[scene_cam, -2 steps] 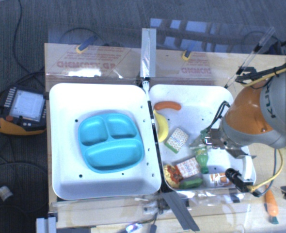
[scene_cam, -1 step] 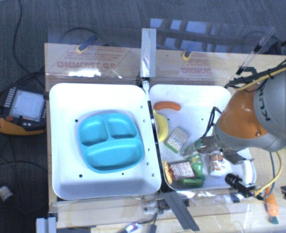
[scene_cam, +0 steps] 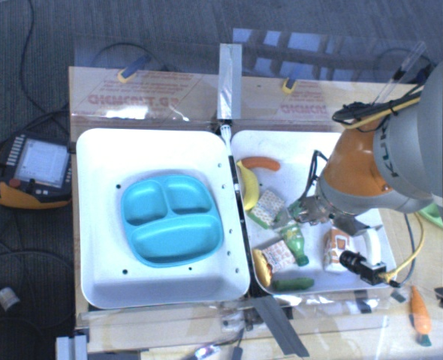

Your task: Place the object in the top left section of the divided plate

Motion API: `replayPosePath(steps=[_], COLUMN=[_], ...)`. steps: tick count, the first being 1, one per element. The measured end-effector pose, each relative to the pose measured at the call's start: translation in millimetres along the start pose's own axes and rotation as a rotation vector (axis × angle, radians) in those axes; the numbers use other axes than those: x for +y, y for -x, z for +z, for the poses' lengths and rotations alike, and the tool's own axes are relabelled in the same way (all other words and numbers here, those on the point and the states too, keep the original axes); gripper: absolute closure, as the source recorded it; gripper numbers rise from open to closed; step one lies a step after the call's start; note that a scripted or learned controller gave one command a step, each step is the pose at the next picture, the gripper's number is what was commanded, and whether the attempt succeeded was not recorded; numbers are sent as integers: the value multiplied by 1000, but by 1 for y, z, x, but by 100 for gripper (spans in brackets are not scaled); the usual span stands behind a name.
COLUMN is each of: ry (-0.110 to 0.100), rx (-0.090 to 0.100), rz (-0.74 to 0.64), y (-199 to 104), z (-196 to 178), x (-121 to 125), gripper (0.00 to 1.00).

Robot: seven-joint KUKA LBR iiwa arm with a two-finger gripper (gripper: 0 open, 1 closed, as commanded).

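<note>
Turquoise plastic marked the goal: the divided plate (scene_cam: 173, 220) lay in the left bin (scene_cam: 101, 156), its three sections bare, the top left section (scene_cam: 143, 202) well apart from anything that might go into it. All the candidate objects sat in the right bin (scene_cam: 372, 276): a yellow banana (scene_cam: 247, 187) against the dividing wall, an orange sausage-shaped piece (scene_cam: 260, 163) near the far rim, a green bottle (scene_cam: 296, 245), a couple of printed packets (scene_cam: 266, 207), a dark green pod-like item (scene_cam: 292, 283) at the near edge and a small carton (scene_cam: 335, 249) beside the arm. Which of these was meant as the object the task line did not settle. The gripper (scene_cam: 305, 211) hung low over the clutter between the packets and the bottle, with the orange wrist band (scene_cam: 351, 172) bulking above it. From this slant the wrist hid the tips, so whether the jaws were spread or closed could not be told, and nothing was clearly seen between them. The step in hand therefore looked like the pick, not the carry: the arm was at the source bin, seemingly choosing or closing on something near the bottle. The next move would call for a secure hold on one item alone, a lift clear of its neighbours and the bin wall, then a traverse left across the divider to set down inside the smaller upper left compartment and not the large lower one.
</note>
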State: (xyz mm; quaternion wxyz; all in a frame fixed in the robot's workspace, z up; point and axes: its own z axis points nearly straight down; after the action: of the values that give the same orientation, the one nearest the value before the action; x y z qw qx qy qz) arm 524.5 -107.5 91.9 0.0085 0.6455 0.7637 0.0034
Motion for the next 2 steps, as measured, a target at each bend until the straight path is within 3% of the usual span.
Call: replayPosePath(steps=[1,2], ry=[-18,-22], rx=[10,6], rz=[-177,159], y=[-118,-169], z=[-91,-91], x=[42,36], gripper=[100,100])
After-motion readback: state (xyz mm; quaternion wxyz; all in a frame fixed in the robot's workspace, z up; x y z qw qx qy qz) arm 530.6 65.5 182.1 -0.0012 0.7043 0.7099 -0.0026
